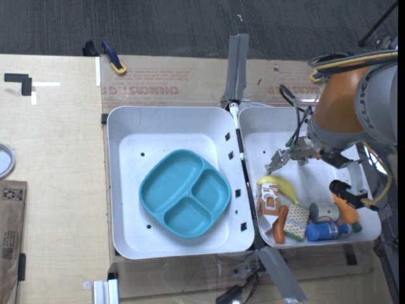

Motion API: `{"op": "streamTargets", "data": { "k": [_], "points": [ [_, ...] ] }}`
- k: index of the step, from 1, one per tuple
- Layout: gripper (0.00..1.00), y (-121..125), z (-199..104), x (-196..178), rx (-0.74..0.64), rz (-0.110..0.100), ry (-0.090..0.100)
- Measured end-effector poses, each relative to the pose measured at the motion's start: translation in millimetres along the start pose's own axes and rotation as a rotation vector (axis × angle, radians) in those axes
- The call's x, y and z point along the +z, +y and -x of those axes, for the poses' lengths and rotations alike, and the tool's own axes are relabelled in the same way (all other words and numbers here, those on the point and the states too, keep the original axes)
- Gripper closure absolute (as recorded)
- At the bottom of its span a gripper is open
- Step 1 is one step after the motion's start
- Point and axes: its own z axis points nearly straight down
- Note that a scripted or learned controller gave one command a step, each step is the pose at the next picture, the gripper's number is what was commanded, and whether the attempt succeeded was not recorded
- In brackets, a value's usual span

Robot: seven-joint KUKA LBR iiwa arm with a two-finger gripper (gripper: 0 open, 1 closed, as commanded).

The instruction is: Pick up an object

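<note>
My gripper (274,161) hangs over the left middle of the right bin (253,122), open, with nothing between its fingers. Just below it lies a yellow banana (280,186). Beside the banana a small white and orange box (269,201) stands against the bin's left wall. Along the front of the bin lie a reddish sausage (280,224), a green-edged sponge (295,223), a blue bottle (326,231), a grey can (324,212) and an orange carrot (347,211).
The left bin (120,170) holds a blue divided plate (185,193). A grey divider post (237,68) rises between the bins at the back. The arm's orange band (338,103) and cables overhang the right bin's right side.
</note>
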Motion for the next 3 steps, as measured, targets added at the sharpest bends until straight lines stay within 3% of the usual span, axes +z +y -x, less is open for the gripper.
{"op": "streamTargets", "data": {
  "k": [1,2,3],
  "points": [
    [0.00,-57.7,11.2,0.5,0.082,0.000,0.000],
    [0.00,-116.8,40.8,0.6,0.108,-0.001,0.001],
    [0.00,-116.1,64.3,-0.6,0.098,0.002,0.026]
  ]
}}
